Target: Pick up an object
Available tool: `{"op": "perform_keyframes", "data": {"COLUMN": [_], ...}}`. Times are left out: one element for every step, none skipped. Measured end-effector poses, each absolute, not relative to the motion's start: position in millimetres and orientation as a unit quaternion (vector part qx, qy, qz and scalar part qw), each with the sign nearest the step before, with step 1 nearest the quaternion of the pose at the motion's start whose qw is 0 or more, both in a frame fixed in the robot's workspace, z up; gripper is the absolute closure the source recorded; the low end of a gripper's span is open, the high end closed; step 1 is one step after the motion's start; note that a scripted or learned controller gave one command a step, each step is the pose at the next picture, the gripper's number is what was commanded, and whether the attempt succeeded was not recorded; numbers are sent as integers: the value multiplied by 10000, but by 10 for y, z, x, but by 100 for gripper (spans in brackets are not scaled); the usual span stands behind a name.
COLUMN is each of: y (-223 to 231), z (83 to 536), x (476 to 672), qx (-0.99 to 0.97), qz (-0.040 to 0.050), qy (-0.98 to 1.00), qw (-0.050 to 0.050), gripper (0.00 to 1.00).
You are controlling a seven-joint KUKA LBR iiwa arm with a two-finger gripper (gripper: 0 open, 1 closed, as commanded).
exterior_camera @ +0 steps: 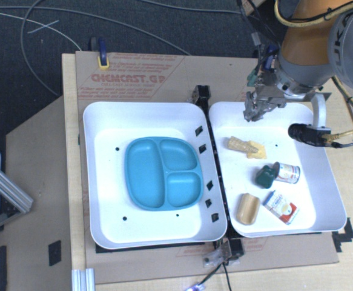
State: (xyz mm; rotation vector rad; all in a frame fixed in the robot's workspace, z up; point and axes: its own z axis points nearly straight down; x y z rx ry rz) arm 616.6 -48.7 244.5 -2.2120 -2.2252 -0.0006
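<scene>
The right bin (321, 217) holds several small objects: a tan crumpled piece (245, 147) near its upper middle, a dark green bottle with a white labelled end (275, 174), a tan cylinder (247, 208) near the front, and a red-and-white packet (281, 207) beside it. My gripper (256, 111) hangs over the bin's back left corner, above and behind the tan piece, with nothing visible between its fingers.
A blue divided plate (163, 172) lies in the left bin (103, 211). A black clamp row (205, 162) runs along the divider between bins. A black cylindrical part (306, 133) juts over the right bin's back right. Cables (73, 17) trail across the dark floor behind the bench.
</scene>
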Motion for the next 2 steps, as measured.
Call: {"op": "perform_keyframes", "data": {"y": [81,592], "z": [2363,2229], "x": [6093,6139], "qx": [-7049,-7054], "qz": [2,7], "qy": [-7093,-7088], "qw": [23,19], "gripper": [100,100]}}
